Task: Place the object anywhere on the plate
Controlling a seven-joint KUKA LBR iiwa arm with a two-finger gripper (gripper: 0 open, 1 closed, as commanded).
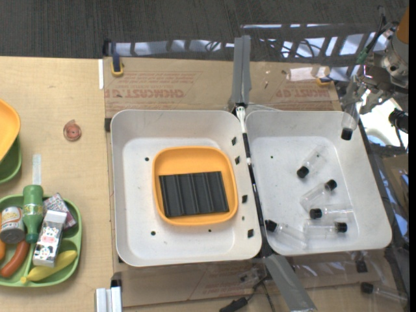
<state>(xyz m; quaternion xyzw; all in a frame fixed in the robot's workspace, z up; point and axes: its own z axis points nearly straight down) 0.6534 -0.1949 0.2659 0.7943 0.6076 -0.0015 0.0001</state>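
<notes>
The held vial (347, 123) is a clear tube w/ a black cap at its lower end. It hangs almost upright, cap down, just above the far right corner of the right bin (364, 239). The gripper (353, 104) has closed narrowly on its upper part. The glare up there makes the fingers hard to pick out, but the tube does seem pinched between them and isn't resting on anything. It is well apart from the orange plate (194, 156), which sits in the middle of the left bin (130, 239) w/ a dark ridged insert (196, 194) covering most of its floor. The bin wall lies between them, so the vial is on the opposite side of the bench from the plate. Below and left of the gripper, loose on the right bin's floor, I count five more capped vials, approx., since the clear bodies blur into the white. One is near the centre (308, 165), one just right of it (323, 190), one below that (325, 211), one at the near right (333, 227) and one at the near left (281, 230). That makes one plate, two bins and six vials in all. Off to the left on the wooden bench sits a green tray (68, 268) of toy food.
</notes>
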